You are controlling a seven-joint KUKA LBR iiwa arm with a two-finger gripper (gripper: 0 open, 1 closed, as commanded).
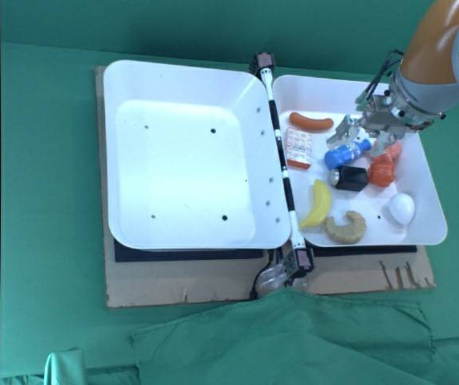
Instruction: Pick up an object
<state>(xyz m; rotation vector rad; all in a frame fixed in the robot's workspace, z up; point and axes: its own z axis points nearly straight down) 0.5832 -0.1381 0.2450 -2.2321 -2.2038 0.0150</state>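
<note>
We start with the two white bins: the left bin (185,163) is the larger in view, and the right bin (426,199) carries all the objects. The arm (446,46) reaches in from the right, and its gripper (371,132) hangs low over the far half of the right bin, with its fingers apart and nothing between them that we can make out.

The blue bottle (347,153) lies just beside and slightly below-left of the gripper, its long axis running roughly left-low to right-high, so it looks to us the likeliest pick. The orange object (383,169) sits just beneath the gripper on its near side, touching or almost touching the black can (350,177).

We count one of each: one banana (319,204), one sausage (310,122), one croissant-like pastry (347,227), one small printed packet (298,148), one bottle, one can, one orange object, and one white egg (401,208).

We judge the grasp has not yet closed.
</note>
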